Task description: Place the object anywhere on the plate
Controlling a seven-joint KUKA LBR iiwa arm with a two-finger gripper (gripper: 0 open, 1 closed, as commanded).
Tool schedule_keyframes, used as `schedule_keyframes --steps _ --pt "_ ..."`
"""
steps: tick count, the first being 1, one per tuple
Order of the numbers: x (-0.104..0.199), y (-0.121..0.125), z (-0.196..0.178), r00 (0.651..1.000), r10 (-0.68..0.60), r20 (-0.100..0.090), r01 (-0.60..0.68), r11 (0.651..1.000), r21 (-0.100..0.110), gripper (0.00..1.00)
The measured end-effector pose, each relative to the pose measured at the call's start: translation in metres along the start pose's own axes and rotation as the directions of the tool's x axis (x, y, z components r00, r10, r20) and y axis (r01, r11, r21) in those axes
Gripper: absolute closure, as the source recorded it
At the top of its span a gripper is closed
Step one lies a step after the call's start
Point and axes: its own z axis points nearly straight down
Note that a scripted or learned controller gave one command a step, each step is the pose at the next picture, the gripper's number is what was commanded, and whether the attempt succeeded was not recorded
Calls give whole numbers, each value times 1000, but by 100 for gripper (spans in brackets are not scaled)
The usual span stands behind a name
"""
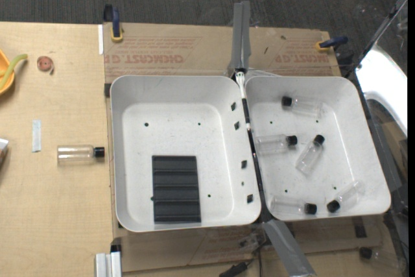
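Nearest, a black ribbed plate (175,188) is laid flat in the left bin (175,117) as target, clear black-capped vials (309,156) are scattered in the right bin (343,162) for picking, and the gripper's state cannot be told.

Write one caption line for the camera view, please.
Left bin with a black ribbed plate; right bin with five clear vials.

Fixed overhead camera, slanted down, both bins (183,89)

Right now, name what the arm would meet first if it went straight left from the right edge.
Probably the right bin at its rim, then the black-capped vials inside. The height of the arm is unclear, so it might pass above the rim.
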Motion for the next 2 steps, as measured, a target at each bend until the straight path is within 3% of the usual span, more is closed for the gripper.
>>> schedule_keyframes --steps 1,2 --pt "52 -26 1 984 179 0 -179 984 0 0" --pt "18 23 1 959 284 0 -284 959 0 0"
